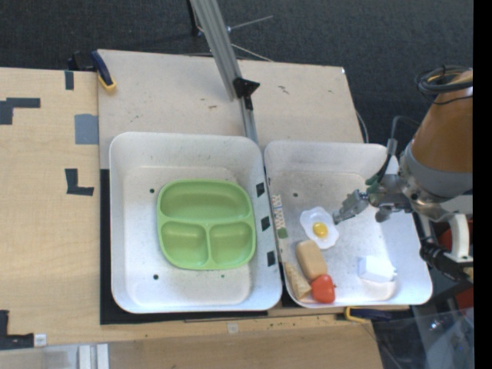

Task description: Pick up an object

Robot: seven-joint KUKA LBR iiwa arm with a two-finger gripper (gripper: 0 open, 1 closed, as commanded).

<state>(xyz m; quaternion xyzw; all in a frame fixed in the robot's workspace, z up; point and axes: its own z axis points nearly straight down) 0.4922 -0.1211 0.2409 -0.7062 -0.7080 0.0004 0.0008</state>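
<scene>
My gripper (347, 208) hangs over the right bin (338, 158), reaching in from the right. Just to its lower left lies a toy fried egg (319, 227), white with a yellow yolk, close to the gripper tip. Below the egg is a tan bread piece (311, 258), with a red tomato (324, 288) at the bin's front edge. A white block (377, 268) rests at the front right of the same bin, below the wrist.
A green divided plate (206, 223) sits in the left bin (123, 206). A metal pole (223, 44) slants down to the divider between the bins. A brown crust-like piece (297, 280) lies along the right bin's left wall.
</scene>
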